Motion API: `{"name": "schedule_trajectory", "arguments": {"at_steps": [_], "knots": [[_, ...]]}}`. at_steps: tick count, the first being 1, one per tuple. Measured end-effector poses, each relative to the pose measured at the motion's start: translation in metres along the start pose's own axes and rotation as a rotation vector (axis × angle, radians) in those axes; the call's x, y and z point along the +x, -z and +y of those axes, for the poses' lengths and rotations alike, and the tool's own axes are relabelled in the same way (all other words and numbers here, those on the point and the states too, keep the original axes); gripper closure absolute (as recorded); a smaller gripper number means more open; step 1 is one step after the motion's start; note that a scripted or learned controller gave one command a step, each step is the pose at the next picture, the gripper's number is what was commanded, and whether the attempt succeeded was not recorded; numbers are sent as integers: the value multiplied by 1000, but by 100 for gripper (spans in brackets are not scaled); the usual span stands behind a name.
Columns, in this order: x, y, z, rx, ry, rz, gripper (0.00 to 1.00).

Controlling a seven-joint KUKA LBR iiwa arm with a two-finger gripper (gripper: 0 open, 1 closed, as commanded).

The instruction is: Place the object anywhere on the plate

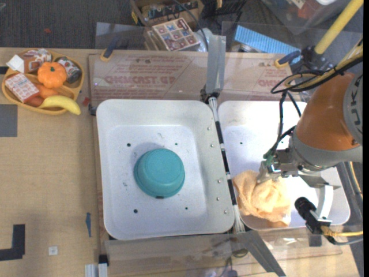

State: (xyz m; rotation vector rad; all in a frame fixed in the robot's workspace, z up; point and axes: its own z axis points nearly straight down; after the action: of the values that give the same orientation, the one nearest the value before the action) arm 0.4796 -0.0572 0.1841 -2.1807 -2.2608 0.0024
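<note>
Centrally, round teal plate (159, 172); crumpled yellow cloth (264, 199) in right bin (248, 123).

Bright, even overhead light; the white bins (155, 115) are nearly washed out. A soft shadow hugs the teal bowl (159, 172). Clutter beyond the bins looks hazy.

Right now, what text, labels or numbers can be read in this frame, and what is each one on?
Red print on the cardboard panel behind the bins: blurred, unreadable.
Dark letters on the arm's grey housing: cut off, unreadable.
Small packets in the fruit dish: too small.
Patterned box behind the bench: no legible words.
</note>
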Motion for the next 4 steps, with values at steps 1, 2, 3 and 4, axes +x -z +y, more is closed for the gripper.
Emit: {"name": "schedule_trajectory", "arguments": {"at_steps": [1, 2, 3, 4], "knots": [[0, 40, 1, -2, 2, 0, 100], [41, 30, 29, -4, 401, -1, 100], [87, 25, 60, -6, 803, -3, 100], [126, 29, 82, -8, 1200, -3, 100]]}}
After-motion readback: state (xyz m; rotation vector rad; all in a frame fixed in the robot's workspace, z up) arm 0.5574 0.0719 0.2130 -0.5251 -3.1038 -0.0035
